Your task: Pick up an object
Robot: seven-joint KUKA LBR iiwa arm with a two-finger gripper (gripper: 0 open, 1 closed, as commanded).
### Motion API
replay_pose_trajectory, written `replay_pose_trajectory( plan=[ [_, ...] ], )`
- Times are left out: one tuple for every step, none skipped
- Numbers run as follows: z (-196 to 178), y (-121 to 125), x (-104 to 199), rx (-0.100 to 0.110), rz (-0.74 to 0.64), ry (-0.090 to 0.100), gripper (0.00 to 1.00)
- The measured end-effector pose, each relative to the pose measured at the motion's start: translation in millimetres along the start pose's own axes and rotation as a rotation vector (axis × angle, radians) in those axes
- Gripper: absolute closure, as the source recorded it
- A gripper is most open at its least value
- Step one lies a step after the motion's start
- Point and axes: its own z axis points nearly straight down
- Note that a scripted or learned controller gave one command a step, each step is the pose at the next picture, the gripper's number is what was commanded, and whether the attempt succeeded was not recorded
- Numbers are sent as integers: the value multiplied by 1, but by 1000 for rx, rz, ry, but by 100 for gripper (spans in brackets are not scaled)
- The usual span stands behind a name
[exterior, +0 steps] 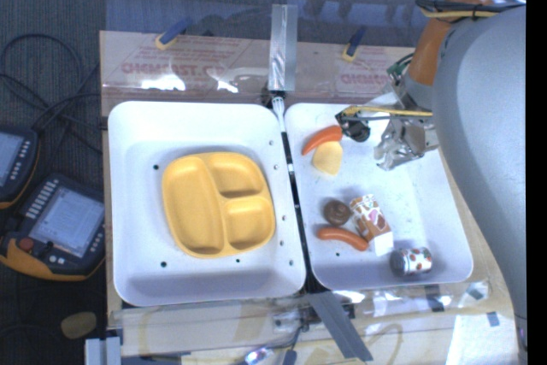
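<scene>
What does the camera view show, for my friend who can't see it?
A robot arm's end effector hangs over the right bin, which holds toy food, including a carrot and a sausage. The left bin holds a yellow tray.

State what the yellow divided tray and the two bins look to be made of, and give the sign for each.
Yellow tray: probably moulded plastic, matte; rounded compartments, even colour. Left bin and right bin: likely smooth white plastic; rounded corners, a soft sheen.

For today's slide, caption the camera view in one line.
Gripper poised over the right bin of toy food; yellow tray in the left bin.
</scene>
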Motion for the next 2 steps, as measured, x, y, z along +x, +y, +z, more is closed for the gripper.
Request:
replay_pose_trajectory(
  plan=[
    [-7,0,-1,3,-3,-5,100],
    [60,9,15,0,27,42,100]
  ],
)
